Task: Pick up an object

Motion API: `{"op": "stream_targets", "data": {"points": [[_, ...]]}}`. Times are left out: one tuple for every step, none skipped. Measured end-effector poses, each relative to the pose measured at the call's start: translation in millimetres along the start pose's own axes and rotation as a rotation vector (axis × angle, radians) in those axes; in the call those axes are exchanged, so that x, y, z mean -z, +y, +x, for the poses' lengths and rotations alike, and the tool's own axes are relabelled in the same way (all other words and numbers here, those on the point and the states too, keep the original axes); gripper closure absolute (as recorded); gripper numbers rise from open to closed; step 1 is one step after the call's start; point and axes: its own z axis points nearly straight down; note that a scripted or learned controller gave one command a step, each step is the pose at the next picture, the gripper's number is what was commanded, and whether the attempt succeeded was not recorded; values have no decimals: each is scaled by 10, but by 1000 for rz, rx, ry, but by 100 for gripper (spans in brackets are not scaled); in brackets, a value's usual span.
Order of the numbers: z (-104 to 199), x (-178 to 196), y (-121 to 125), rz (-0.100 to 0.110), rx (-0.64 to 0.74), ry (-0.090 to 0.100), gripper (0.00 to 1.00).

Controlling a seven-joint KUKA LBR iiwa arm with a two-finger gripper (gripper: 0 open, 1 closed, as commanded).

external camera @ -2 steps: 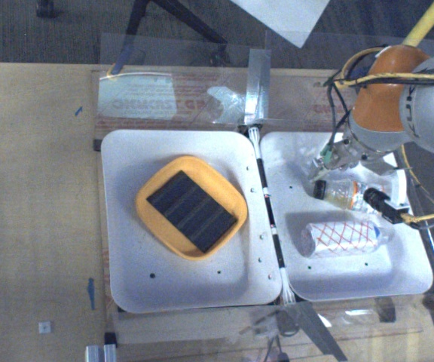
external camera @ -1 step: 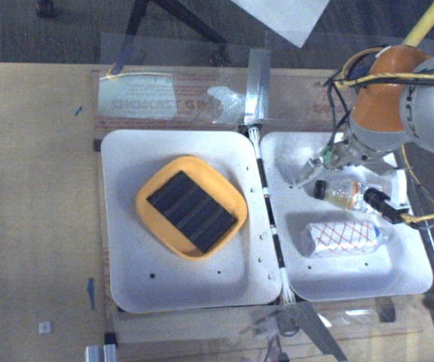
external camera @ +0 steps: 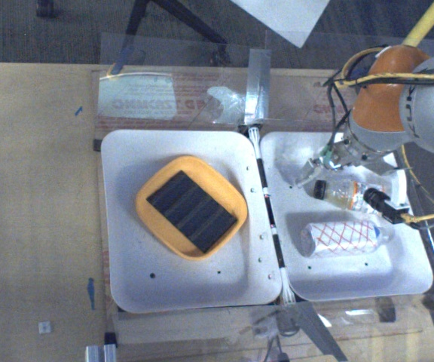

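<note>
Your end effector [external camera: 324, 162] hangs low over the right bin [external camera: 417, 277], towards that bin's far left corner. From this slant you cannot tell whether it is spread or pressed together, and no object can be seen pinched in it.

The likeliest pick is the small clear bottle [external camera: 343, 194]. It lies on its side just beside the end effector, on the side towards the bin's near edge, with its dark cap [external camera: 319, 190] pointing at the divider between the bins.

To do this step well:

- Centre over the bottle's body, not the cap.
- Turn the wrist so the grip closes across the bottle's width.
- Come straight down; a round, slick bottle will probably roll away if it is nudged from one side.

A white roll with a red lattice print [external camera: 341, 236] lies nearer the bin's near edge, close to the bottle but seemingly apart from it, so keep the descent clear of it.

The orange dish with a dark ribbed panel [external camera: 192, 213] sits mid-way in the left bin [external camera: 126, 277], well apart, and need not concern you.
</note>
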Motion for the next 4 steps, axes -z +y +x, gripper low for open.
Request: {"op": "stream_targets", "data": {"points": [[88, 82, -440, 10, 92, 3, 0], [84, 82, -442, 10, 91, 3, 0], [119, -110, -116, 4, 22, -2, 0], [165, 250, -607, 10, 32, 3, 0]]}}
